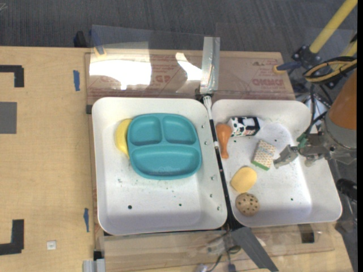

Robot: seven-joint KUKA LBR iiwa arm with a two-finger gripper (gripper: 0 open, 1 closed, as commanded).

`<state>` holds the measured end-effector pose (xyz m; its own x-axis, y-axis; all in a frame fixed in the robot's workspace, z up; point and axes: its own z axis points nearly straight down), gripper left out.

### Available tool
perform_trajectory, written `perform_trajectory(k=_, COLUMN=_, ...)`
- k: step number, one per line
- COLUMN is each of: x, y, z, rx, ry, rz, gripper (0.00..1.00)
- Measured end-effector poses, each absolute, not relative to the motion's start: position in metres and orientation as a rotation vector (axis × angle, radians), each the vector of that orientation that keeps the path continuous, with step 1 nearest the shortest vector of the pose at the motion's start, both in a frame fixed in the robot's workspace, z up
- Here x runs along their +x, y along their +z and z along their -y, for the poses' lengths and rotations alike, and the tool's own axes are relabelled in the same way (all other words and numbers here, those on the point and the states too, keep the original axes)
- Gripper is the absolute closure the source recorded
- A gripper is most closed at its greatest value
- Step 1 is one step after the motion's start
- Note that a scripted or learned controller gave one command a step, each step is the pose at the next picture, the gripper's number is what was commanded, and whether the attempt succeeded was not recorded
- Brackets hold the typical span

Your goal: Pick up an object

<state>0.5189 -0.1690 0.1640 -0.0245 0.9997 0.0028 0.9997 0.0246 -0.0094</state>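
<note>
Fingers of the gripper (285, 157) are hanging open beside the sponge (264, 154) — risking nudging it away, not catching it.

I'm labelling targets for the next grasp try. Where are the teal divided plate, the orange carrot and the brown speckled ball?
teal divided plate (164, 146): camera view, on its large lower compartment.
orange carrot (223, 139): camera view, on the middle of its body.
brown speckled ball (247, 203): camera view, on its top centre.

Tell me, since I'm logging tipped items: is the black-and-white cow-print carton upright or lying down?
Lying down. The carton rests on its side along the right bin's back, long axis across the view.
</note>
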Motion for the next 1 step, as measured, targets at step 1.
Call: perform_trajectory(k=1, x=0.5788, y=0.0876, z=0.1117, rx=-1.946, ry=-0.005, rz=2.475, gripper=0.0)
